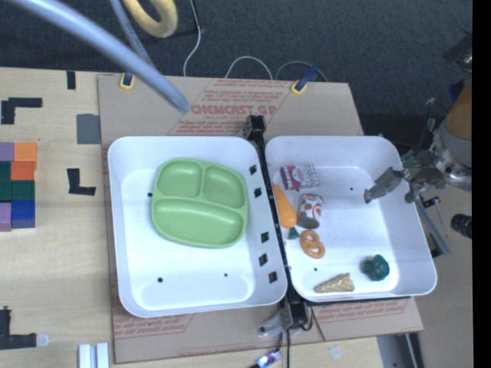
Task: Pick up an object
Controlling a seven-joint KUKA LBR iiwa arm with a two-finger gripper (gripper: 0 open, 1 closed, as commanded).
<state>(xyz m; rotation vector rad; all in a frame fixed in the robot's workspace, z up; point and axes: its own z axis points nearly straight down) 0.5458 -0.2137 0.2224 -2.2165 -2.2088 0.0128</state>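
Right bin, lower edge: tan wedge-shaped piece (335,284) and teal lump (376,267), the items lowest in frame; arm not yet on any object.

Contents of the right bin (399,228), placed from the jaws (383,184), which sit over its upper right part: teal lump below and just left; tan wedge below and further left; pretzel (312,244), brown-and-white item (310,210), printed packet (299,176) and carrot (285,208) all well to the left, along the divider. Carrot's long axis runs up-down the frame, roughly parallel to the divider. Jaws: spread cannot be told at this size; nothing seen between them. Left bin (130,228) holds a green divided plate (201,203), farthest left of the jaws. Judgement: teal lump is the nearest candidate; the reach would be downward in frame.
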